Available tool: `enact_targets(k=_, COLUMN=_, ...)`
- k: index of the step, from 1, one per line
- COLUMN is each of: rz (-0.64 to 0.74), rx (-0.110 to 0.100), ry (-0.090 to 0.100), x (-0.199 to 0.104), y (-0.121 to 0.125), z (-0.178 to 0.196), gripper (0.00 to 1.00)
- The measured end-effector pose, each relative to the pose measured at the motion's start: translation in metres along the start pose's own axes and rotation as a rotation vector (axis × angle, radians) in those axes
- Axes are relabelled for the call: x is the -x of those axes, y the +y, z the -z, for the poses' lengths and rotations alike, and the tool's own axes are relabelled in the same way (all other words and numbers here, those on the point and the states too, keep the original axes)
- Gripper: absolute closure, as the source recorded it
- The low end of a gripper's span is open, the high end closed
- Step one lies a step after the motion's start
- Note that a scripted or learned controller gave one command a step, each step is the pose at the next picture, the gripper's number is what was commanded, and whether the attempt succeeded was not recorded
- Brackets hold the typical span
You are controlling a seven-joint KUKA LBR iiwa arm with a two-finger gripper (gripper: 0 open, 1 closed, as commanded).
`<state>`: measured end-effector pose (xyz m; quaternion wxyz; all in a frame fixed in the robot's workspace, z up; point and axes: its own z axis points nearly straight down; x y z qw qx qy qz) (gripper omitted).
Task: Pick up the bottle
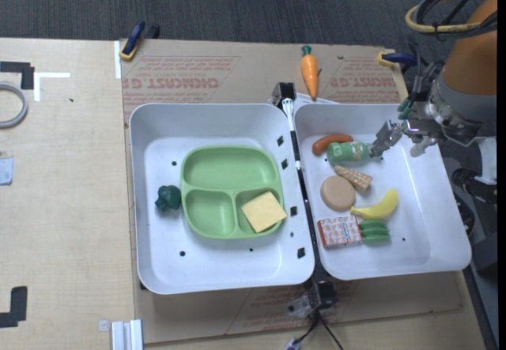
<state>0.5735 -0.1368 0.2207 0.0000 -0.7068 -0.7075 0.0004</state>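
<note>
Two white bins (150, 206), one bottle (345, 152)

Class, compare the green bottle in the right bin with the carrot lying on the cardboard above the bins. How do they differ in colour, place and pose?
Colour: the bottle is green, the carrot orange with a green top. Place: the bottle lies in the right bin, beside the sausage and near the gripper; the carrot lies outside both bins, on the cardboard. Pose: the bottle lies crosswise, the carrot points toward the bins. Both lie flat.
</note>
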Motion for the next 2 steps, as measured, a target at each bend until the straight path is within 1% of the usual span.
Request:
enact_targets(k=1, rz=0.001, rx=0.0, ry=-0.001, x=0.0, y=0.0, z=0.009, gripper=1.0)
enact_targets(k=2, rz=0.157, rx=0.0, ry=-0.001, x=0.072, y=-0.079, z=0.06, gripper=1.0)
